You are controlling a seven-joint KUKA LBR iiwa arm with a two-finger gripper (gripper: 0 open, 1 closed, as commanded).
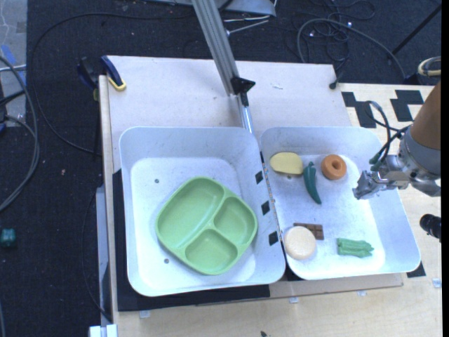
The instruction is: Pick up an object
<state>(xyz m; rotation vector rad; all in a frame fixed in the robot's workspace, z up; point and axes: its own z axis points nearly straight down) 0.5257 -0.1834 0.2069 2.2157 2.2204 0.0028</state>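
Nothing is picked up yet, as far as I can judge: every candidate lies loose on the floor of the shallow white right-hand bin (393, 209), and the whole grasp is left to do. My claw (366, 187) hangs over that bin's right part, and at this slant it is too small and dark for me to say whether it is spread or closed; nothing shows in it.

Taking the orange ring-shaped toy doughnut (334, 167) as my landmark: it sits near my claw, up and to the left of it, apart from it. Just left of the doughnut lies the dark green toy pepper (311, 182), slanted, and beyond that the pale yellow rounded toy (286, 163). Well below the doughnut are the cream round toy (300, 243), touching a small brown block (311, 230), and the light green leafy toy (354, 247). Far left of the doughnut, in the other bin, rests the pale green three-compartment plate (206, 225).

My arm comes in from the right edge, wrist bent so the claw points left and downward toward the bin floor.
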